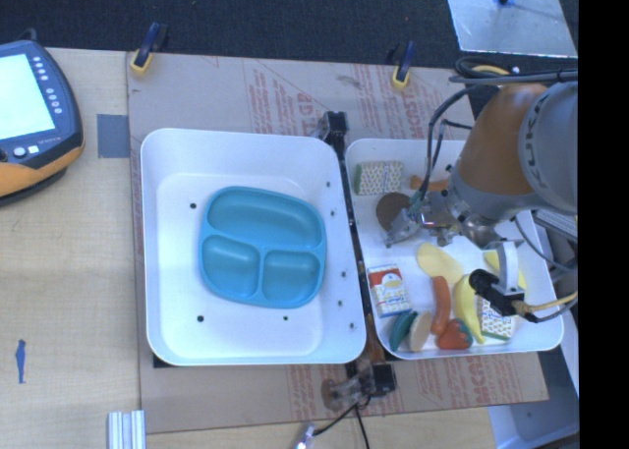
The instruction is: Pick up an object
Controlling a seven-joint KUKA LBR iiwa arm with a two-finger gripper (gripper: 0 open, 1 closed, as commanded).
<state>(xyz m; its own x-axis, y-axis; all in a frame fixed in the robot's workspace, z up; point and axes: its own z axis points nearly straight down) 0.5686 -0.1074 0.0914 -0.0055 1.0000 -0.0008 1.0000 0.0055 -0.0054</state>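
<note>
Bottom edge: a black clamp [356, 385] with a trailing cable, and a ribbed aluminium extrusion end [126, 427] on the wooden worktop [59, 290].

Left bin [162, 241]: shallow, white, glossy plastic, rounded corners, small dark holes in the floor. In it lies one blue plate [262, 246], smooth moulded plastic, rounded square with three compartments, sitting flat near the middle.

Right bin [359, 157]: same white plastic, touching the left bin along the shared edge. Contents are small toy-food pieces. Far corner: a pale green speckled block [378, 177]. Beside it a round brown piece [392, 207]. Near the dividing edge: a small red-and-white carton [389, 290]. At the near wall: a teal wedge [400, 331] against a pale oval piece. Middle: a yellow curved piece [438, 262], an orange sausage shape [440, 302], a red piece [453, 337] below it, and a banana [466, 308] just beside.

The arm [511, 142], orange band then grey housing, comes in from the right over this bin. The claw [408, 226], grey metal, is low at the brown piece, just beside it. Can't tell from here if the claw is spread or clenched, or grasping anything.

Both bins sit on a printed cardboard sheet [275, 93] held by blue-and-yellow clips [145, 49]. A teach pendant [29, 118] lies far left.
</note>
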